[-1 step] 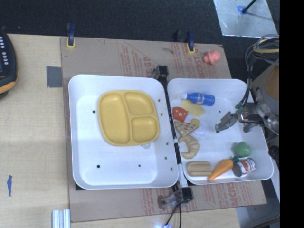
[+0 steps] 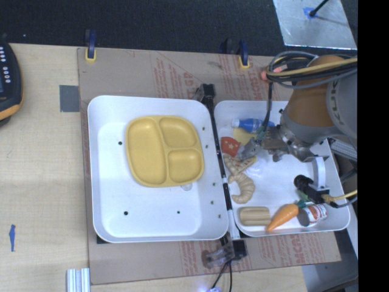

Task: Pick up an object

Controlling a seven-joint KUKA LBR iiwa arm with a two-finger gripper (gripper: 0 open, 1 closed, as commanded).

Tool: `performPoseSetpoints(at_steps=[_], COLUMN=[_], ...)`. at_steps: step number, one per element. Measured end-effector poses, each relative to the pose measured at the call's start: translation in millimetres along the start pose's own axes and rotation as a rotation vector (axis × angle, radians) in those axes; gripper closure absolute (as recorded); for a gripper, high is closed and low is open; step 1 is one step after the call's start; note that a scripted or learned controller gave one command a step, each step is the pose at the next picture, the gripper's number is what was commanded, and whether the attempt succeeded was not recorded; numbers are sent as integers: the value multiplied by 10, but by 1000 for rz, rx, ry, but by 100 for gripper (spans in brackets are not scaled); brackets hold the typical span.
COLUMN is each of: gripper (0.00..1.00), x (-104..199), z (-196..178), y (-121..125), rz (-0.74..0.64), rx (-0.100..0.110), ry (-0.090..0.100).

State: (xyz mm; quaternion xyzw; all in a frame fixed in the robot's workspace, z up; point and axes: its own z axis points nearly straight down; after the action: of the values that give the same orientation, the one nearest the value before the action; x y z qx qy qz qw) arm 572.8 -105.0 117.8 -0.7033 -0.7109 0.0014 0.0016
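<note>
1. Tan and pale, the croissant-like pastry toy point(image 2: 240, 176) is the piece we take as the likely target: it lies in the right bin point(image 2: 276, 231) close to the divider, and the tool point(image 2: 250, 149) sits just above its upper end.
2. We cannot tell whether the tool is open, closed or gripping anything. Its tip is dark and blurred against the clutter, so we do not count anything as picked.
3. The tool comes in low and slanted from the right, which suits a reach toward the bin's left wall, where the pastry toy and a red round piece point(image 2: 229, 145) are crowded.
4. Just behind the tool lies a small blue-and-white bottle point(image 2: 247, 125), near enough that a loose approach could nudge it.
5. Along the near wall rest a beige bread-like block point(image 2: 254, 215), an orange carrot toy point(image 2: 282, 215) and a small jar with a red label point(image 2: 314, 213), well apart from the tool and easier to leave alone.
6. The left bin point(image 2: 109, 218) holds a yellow divided plate point(image 2: 164, 149), lying flat near its middle, a ready place for whatever gets lifted.
7. Both bins sit on a cardboard sheet point(image 2: 152, 72) clamped to the tabletop point(image 2: 36, 181), which we judge keeps them from sliding.
</note>
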Motion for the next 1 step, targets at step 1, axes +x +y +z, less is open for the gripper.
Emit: performPoseSetpoints(at_steps=[1], gripper=[0], x=[-790], z=[-20], y=[462], rz=[11], rx=[-7], ry=[-5])
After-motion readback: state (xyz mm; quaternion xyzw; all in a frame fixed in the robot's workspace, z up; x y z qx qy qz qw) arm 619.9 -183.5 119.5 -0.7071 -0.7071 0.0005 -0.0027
